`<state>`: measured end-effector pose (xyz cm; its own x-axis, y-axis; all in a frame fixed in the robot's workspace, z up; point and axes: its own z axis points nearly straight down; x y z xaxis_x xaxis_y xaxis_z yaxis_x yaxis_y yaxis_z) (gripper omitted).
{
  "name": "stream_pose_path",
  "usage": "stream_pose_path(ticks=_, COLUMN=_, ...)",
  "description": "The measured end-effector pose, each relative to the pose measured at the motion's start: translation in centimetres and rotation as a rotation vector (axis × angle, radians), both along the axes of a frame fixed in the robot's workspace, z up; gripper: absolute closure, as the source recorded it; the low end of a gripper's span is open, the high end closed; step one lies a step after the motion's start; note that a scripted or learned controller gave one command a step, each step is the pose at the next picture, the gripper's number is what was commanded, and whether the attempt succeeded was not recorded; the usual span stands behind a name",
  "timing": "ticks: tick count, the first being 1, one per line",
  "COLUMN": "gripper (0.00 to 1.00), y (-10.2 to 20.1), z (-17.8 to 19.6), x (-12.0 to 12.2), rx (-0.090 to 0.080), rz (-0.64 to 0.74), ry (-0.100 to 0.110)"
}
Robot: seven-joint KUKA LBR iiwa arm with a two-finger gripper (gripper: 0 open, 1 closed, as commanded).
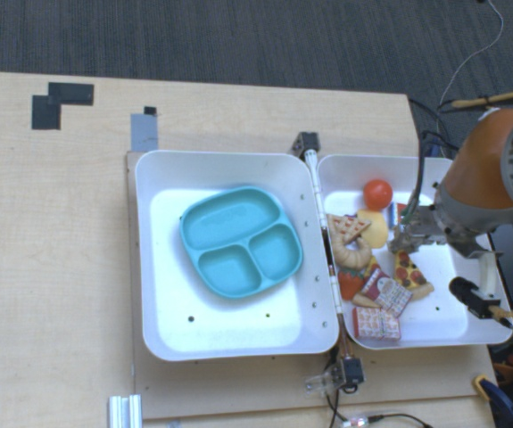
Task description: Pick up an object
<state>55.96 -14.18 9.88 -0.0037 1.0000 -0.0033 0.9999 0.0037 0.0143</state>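
Toys (376, 279) fill right bin (434, 324); blue tray (241, 242) in left; gripper (405, 239) grip unclear.

The bench (51, 266) looks like pale, matt wood laminate with a faint grain, and dark matt patches (60, 103) sit at the upper left of the frame. Behind it, along the top of the frame, the floor (238, 25) appears as grey ribbed carpet, rough and dull. Both white bins (229, 341) look like smooth moulded plastic with a soft sheen. The turquoise divided plate (238, 241) at centre is smooth plastic too, slightly glossy. At right, the red ball (378, 193) shines like hard plastic, the arm's orange band (492, 163) has a satin gloss, and the small red-and-white packet (376, 325) looks like printed paper or foil.
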Motion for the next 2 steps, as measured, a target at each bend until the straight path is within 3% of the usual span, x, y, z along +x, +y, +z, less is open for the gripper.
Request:
stream_pose_path(ticks=1, gripper=1.00, y=8.2, z=15.0, x=3.8, rx=0.004, rz=0.002, ry=0.009)
stream_pose_path(ticks=2, gripper=1.00, y=8.4, z=11.2, x=8.7, rx=0.003, rz=0.003, ry=0.012)
